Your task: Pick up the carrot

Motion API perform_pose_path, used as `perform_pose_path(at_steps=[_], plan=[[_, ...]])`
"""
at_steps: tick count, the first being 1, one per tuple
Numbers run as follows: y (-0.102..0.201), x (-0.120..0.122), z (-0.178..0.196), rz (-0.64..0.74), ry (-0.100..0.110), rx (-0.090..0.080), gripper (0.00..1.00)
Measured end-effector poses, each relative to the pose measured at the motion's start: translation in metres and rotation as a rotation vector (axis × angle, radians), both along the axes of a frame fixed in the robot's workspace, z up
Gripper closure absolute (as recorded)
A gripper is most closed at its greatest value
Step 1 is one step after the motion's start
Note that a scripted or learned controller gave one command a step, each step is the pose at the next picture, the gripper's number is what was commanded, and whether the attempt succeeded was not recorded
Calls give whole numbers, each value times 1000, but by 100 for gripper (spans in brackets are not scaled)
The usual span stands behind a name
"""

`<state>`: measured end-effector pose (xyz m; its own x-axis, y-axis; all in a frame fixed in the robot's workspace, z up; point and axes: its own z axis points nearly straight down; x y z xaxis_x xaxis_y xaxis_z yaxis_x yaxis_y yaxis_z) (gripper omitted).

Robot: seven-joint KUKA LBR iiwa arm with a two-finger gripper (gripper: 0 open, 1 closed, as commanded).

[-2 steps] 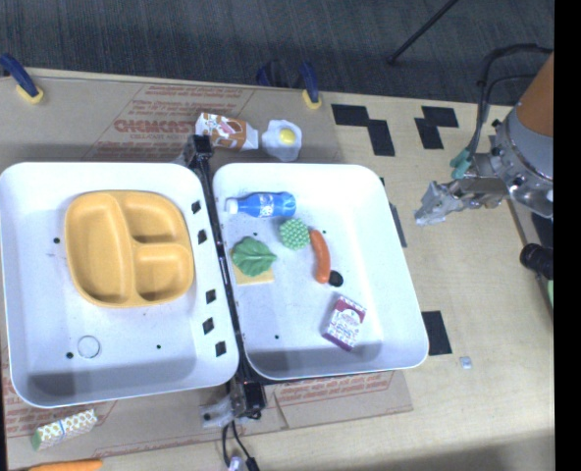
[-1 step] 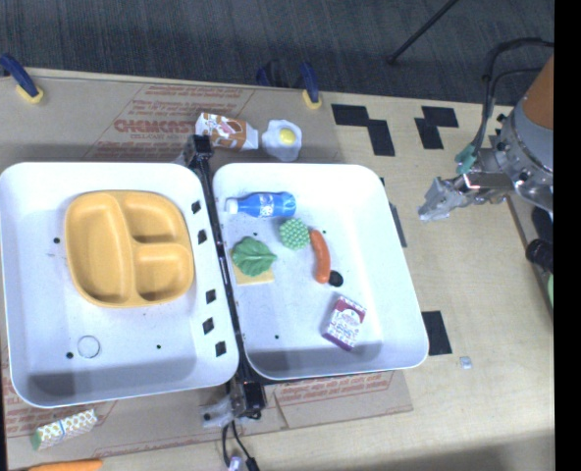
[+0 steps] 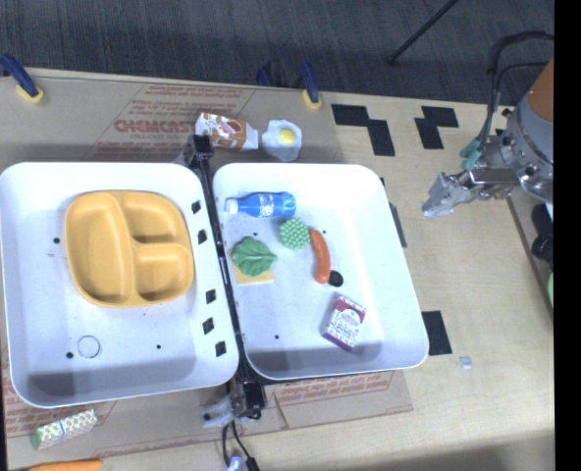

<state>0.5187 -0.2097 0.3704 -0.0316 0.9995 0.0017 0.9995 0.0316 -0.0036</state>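
**Carrot lies in the right bin, arm off to the side**

Two shallow white bins sit side by side on a tan bench [image 3: 467,400], smooth and round-cornered; the left bin [image 3: 26,263] bears one glossy yellow plate [image 3: 129,245] moulded into three compartments; the right bin [image 3: 389,292] bears six small things. One blue bottle [image 3: 263,204] with a white cap lies on its side at the far end; one purple packet [image 3: 344,322], flat and boxy, sits near the front; one slim orange carrot [image 3: 321,255], rounded at both ends, lies lengthwise near the middle, just beside one knobbly green ball [image 3: 293,234]; one crinkled green leaf [image 3: 253,256] rests on a yellow slice; one small black knob [image 3: 336,280] sits at the carrot's near end. The gripper [image 3: 440,200], grey metal, hangs over the bench right of the bins, well apart from the carrot; how far its fingers are spread I cannot tell.
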Motion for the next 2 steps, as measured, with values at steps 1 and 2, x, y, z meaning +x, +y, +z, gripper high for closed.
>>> perform_pose_path(at_steps=[1, 2], plan=[[0, 1, 10, 6, 0, 0, 100], [0, 1, 21, 12, 0, 0, 100]])
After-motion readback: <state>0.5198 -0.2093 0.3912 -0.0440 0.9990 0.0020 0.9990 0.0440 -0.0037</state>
